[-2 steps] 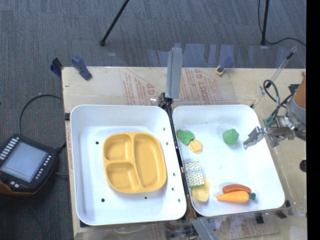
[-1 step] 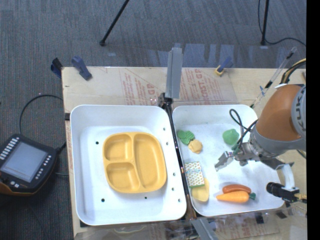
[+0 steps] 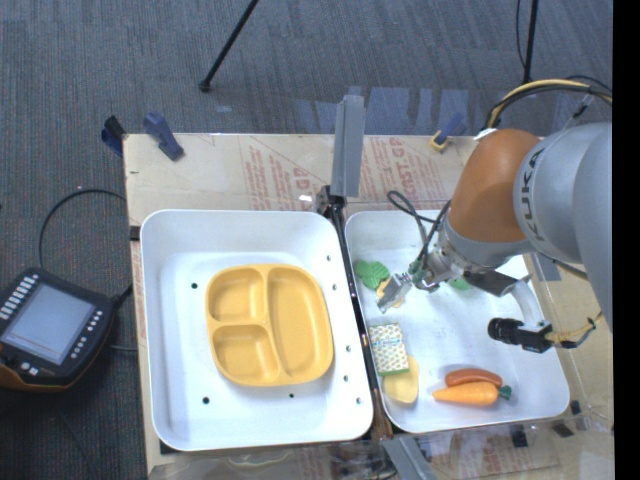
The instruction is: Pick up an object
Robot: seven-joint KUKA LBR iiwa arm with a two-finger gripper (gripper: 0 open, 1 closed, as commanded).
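Observation:
My gripper [image 3: 394,291] hangs low over the left part of the right bin [image 3: 540,368], at the end of the grey arm with the orange band. Just to its upper left lies a green leaf-shaped toy [image 3: 371,271], with a small yellow bit beside the gripper tip. Below the gripper sits a patterned block [image 3: 388,346], apart from it. A pale yellow piece [image 3: 402,384] lies under that block. An orange carrot [image 3: 466,395] and a red sausage [image 3: 473,376] rest near the bin's front. Another green bit [image 3: 459,284] peeks out behind the wrist.
The left bin [image 3: 170,388] holds a yellow three-compartment plate [image 3: 268,324]. A grey post [image 3: 347,153] rises behind the divider between the bins. A black fitting [image 3: 518,332] on the arm hangs over the right bin. A tablet pendant [image 3: 48,326] lies on the floor at left.

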